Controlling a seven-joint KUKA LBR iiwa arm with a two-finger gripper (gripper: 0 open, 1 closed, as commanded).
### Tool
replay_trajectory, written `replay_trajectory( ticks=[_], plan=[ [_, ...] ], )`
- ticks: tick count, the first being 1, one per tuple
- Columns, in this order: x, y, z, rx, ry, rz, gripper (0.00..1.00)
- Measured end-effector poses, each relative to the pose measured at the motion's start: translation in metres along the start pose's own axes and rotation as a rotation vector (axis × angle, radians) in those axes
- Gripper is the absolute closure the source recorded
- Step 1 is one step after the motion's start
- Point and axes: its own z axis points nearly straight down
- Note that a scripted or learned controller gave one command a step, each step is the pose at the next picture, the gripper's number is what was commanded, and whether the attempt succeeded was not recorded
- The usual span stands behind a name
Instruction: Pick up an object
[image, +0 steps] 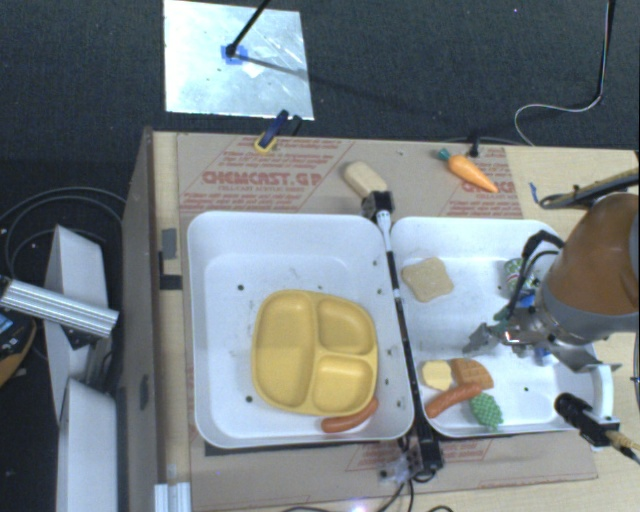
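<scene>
The right bin (450, 238) holds a tan bread slice (428, 279) near its back left. Along its front lie a yellow piece (437, 375), a brown bun-like item (472, 373), an orange sausage shape (448, 399) and a green knobbly item (486, 409). My gripper (497, 336) hangs low over the right bin's middle right, just above and to the right of the brown item. The arm's body hides part of a green and white thing (514, 270) at the bin's right side.
The left bin (225, 250) contains a yellow divided tray (315, 350) with a reddish sausage (350, 418) at its front edge. On the cardboard behind the bins lie a toy carrot (468, 171) and a wooden-handled tool (366, 184).
</scene>
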Motion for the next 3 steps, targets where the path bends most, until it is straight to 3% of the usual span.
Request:
replay_trajectory(
  ticks=[1, 2, 3],
  plan=[
    [0.030, 0.003, 0.049, -0.009, -0.002, 0.000, 0.00],
    [0.030, 0.004, 0.039, -0.011, -0.002, -0.001, 1.00],
    [0.038, 0.048, -0.031, -0.003, 0.000, -0.003, 1.00]
  ],
)
